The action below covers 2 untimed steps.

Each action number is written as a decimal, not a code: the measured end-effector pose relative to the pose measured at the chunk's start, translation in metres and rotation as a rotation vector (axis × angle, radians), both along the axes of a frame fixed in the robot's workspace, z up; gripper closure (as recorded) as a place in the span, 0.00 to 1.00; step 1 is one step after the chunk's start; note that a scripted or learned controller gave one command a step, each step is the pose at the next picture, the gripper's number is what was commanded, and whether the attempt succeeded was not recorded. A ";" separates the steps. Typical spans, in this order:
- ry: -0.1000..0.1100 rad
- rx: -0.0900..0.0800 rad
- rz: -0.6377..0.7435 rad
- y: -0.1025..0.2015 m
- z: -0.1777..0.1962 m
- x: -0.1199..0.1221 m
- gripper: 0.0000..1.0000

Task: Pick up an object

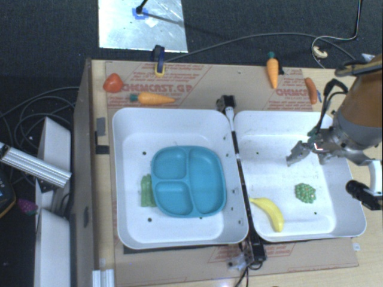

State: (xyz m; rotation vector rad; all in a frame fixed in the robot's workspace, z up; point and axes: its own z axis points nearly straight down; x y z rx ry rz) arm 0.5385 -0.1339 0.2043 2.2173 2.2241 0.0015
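The right bin (263, 130) holds a yellow banana (268, 213) near its front left corner. A small green bumpy cluster (305, 192) lies toward its front right. My gripper (297, 154) hangs over the middle of this bin, up and slightly left of the green cluster and well behind the banana. It touches neither of them. The grey arm with its orange band (365, 103) comes in from the right edge.
The left bin (128, 130) holds a blue divided plate (188, 181) with a green piece (146, 191) beside its left rim. Toy carrots (272, 72) (152, 98), a red tomato (112, 83) and another orange piece (310, 89) lie on the cardboard behind the bins.
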 end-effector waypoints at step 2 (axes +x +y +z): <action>-0.001 -0.001 -0.001 -0.052 -0.120 -0.019 0.00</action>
